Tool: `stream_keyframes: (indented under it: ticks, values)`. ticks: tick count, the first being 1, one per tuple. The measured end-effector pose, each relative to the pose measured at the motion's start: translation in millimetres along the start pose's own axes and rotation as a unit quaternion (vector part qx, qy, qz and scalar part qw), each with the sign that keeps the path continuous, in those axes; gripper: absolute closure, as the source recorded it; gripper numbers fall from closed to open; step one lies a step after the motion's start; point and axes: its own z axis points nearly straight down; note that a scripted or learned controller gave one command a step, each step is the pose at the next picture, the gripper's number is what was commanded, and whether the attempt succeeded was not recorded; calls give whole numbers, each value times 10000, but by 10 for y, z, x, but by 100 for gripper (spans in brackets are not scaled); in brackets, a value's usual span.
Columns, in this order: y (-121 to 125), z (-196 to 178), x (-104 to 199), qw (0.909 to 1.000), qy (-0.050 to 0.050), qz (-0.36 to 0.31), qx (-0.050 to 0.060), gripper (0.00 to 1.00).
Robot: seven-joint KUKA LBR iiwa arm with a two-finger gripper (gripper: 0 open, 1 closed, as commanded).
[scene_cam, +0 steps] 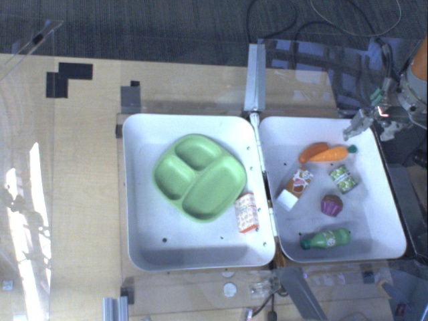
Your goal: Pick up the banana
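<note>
My gripper hangs over the far right corner of the right bin, on the grey arm that reaches in from the right. Nothing shows in its grasp. Closest to it is an orange carrot with a green tip, just below and to the left. An orange-brown oblong piece lies against the carrot's left end.
The right bin also holds a small carton, a green-labelled can, a purple piece and a green bottle. In the left bin are a green divided plate and a red-labelled can. Cables trail behind the bins.
</note>
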Motion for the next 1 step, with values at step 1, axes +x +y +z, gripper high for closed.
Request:
stream_keyframes:
  ticks: [1]
  values:
    - [-120,1302,-229,9996,5,299,7,0]
